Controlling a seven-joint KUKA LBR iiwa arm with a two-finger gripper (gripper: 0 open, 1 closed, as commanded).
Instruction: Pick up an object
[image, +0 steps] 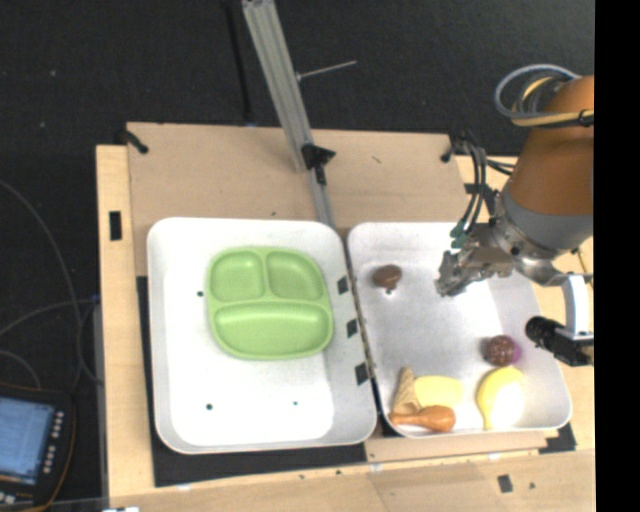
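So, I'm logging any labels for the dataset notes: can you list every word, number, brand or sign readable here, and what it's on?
No text in this view can be read.
The handheld screen at the lower left glows blue, but its contents are too small and blurred to read.
The green divided plate, the two white bins and the gripper carry no visible markings.

No text, label, brand, number or sign can be read anywhere. A glowing blue screen (28, 440) is seen at the lower left, but whatever is shown on it is too small and blurred to be made out.
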